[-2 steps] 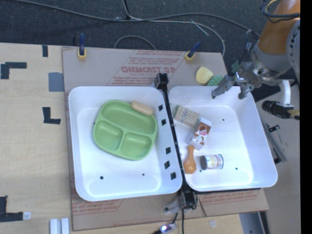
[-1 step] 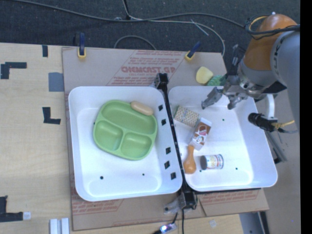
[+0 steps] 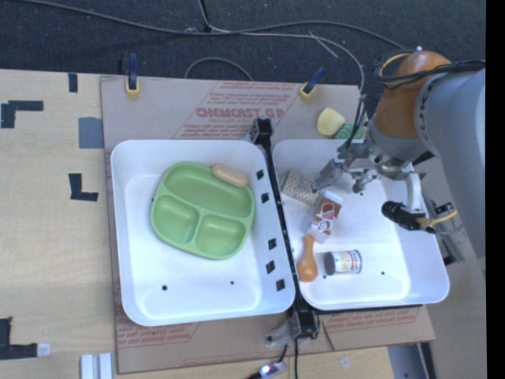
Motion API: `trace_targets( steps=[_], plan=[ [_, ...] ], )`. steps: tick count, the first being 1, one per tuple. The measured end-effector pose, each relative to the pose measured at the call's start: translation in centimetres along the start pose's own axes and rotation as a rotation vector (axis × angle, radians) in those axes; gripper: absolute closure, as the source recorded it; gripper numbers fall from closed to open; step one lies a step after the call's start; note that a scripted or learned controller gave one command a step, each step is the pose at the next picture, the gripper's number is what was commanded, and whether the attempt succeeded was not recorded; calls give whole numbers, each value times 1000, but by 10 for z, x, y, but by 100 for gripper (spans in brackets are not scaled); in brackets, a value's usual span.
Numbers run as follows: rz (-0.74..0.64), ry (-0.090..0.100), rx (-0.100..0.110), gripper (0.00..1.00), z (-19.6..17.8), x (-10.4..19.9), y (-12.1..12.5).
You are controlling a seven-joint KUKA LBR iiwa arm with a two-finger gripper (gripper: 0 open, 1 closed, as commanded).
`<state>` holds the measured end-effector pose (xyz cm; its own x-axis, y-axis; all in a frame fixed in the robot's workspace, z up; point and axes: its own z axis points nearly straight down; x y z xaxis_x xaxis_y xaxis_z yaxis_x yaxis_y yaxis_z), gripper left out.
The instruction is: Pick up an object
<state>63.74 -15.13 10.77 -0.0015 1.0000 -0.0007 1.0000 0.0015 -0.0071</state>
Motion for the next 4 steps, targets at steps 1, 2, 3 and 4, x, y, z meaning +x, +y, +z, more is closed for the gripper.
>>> trace_targets(
  steps=[1, 2, 3, 4],
  plan=[
    [-2, 1, -5, 100, -14, 1, 2],
    [1, 0, -11, 100, -71, -3, -6],
    [-1, 1, -11, 100, -115, -1, 0],
    [-1, 0, -12, 100, -165, 0, 1]
  ],
)
